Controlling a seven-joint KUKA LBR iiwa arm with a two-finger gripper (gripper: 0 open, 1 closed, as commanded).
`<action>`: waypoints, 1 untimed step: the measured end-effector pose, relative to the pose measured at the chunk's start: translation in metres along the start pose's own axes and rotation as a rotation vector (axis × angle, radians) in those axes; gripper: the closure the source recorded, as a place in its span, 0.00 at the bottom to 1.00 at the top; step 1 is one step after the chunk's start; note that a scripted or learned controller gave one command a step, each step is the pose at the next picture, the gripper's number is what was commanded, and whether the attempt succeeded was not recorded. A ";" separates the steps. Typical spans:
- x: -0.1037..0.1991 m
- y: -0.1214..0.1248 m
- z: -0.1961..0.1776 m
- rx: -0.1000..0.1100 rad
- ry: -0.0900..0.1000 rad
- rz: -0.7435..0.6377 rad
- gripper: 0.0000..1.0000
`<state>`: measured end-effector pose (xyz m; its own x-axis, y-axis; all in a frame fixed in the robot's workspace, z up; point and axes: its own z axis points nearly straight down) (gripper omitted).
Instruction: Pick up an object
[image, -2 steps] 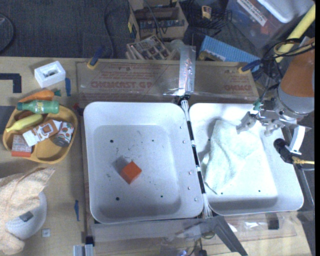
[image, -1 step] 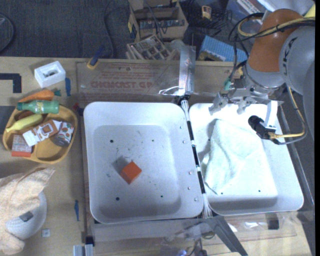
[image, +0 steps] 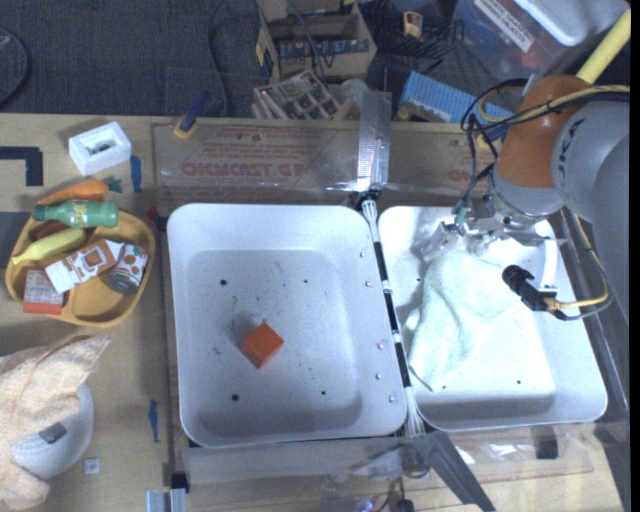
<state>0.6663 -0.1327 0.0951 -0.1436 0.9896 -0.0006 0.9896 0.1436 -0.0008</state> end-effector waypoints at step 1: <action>-0.036 -0.088 -0.029 -0.003 -0.001 0.037 0.00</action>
